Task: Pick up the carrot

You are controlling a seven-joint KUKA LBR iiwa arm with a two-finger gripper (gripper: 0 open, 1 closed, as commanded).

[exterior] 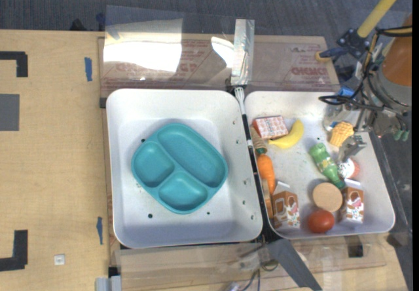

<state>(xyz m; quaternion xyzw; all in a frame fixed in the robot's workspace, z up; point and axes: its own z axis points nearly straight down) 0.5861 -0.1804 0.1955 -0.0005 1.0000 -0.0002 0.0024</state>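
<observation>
The orange carrot (265, 172) lies lengthwise along the left wall of the right bin (380, 178), its green top pointing to the far side. It sits between a red and white box (270, 127) and a brown carton (285, 208). My gripper (355, 144) hangs over the right side of the same bin, just right of a yellow corn cob (340, 132) and well to the right of the carrot. The carrot lies free, with nothing touching it from above.
The right bin also holds a banana (289, 138), a green bottle (323, 157), a tan round disc (327, 196), a tomato (320, 221) and a second carton (353, 205). The left bin (124, 217) holds a teal divided plate (180, 166).
</observation>
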